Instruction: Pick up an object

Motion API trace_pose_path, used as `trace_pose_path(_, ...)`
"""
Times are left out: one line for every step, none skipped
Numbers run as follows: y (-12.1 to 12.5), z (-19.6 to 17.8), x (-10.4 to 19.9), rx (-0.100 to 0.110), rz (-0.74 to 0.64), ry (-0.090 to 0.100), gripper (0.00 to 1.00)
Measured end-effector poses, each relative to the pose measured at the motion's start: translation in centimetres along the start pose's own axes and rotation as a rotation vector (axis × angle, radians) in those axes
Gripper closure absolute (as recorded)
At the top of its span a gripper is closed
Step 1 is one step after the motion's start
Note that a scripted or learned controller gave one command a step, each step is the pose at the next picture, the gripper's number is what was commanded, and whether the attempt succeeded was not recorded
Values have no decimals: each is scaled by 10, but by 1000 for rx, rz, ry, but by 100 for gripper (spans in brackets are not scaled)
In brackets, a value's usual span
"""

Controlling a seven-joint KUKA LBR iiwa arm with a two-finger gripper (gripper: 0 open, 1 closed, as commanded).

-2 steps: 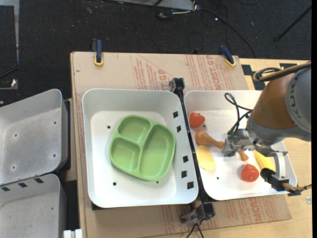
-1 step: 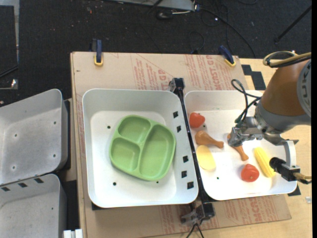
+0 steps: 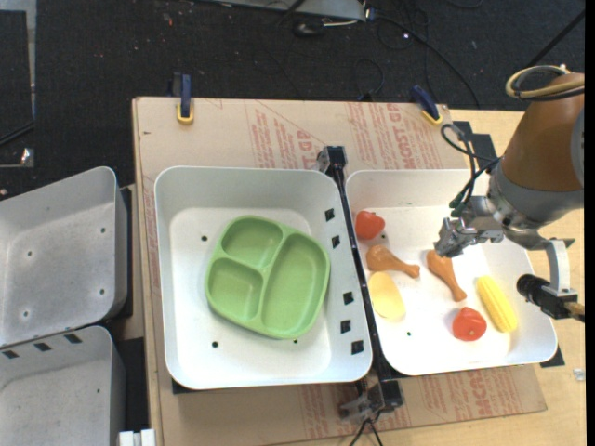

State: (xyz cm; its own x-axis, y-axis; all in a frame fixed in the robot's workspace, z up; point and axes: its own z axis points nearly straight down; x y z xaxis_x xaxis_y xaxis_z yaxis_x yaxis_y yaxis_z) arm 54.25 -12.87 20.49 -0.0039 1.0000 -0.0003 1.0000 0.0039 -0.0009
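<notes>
The tool [image 3: 453,241] hangs just above the orange drumstick [image 3: 446,275]; its opening I cannot tell.

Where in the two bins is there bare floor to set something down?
Left bin: bare strips around the green plate, widest in front. Right bin: bare along the back wall, behind the tomato. Crowded mid-bin, where drumsticks, corn and gripper cluster.

A dark speckled floor [image 3: 84,54] lies behind the bench, strewn with black cables [image 3: 409,26]. A brown board [image 3: 251,124] tops the bench, held by 2 clamps [image 3: 184,98].
</notes>
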Motion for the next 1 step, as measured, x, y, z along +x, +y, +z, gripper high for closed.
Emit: trace_pose_path(3,-60,-3,-2,0,-1,100)
